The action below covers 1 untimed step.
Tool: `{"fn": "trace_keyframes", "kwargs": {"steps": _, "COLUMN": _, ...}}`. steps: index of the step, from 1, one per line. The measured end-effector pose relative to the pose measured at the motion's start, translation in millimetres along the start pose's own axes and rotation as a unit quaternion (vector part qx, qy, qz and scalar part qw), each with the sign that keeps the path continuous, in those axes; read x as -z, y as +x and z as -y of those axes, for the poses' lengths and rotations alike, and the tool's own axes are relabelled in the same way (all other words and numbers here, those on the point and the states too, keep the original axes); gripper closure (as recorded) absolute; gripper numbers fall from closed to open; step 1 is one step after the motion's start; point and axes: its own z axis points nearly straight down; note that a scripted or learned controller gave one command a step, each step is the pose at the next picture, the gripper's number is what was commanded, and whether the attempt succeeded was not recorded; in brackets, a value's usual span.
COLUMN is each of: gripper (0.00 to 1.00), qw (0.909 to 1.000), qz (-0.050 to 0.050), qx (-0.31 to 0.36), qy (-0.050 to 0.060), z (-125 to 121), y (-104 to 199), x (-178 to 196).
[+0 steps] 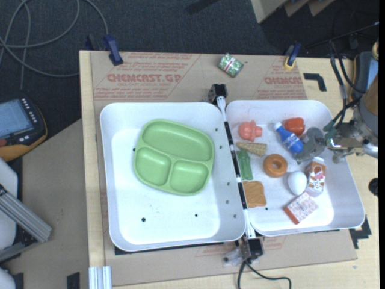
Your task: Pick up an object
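The gripper (314, 144) is hanging just right of the blue bottle (290, 138) in the right bin (346, 206); I cannot tell its state. It should be centring over the bottle before descending.

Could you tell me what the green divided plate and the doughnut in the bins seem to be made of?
The green divided plate looks like moulded plastic: even colour, soft sheen, rounded compartment walls. The doughnut is probably a plastic or rubber toy, being uniformly orange-brown and smooth, though the view leaves that open.
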Motion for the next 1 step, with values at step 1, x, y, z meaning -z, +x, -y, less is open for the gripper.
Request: {"fn": "trace_keyframes", "kwargs": {"steps": 1, "gripper": 0.0, "qw": 1.0, "qz": 0.0, "qx": 0.0, "qy": 0.001, "z": -57.4, "y": 9.8, "x": -145.4}}
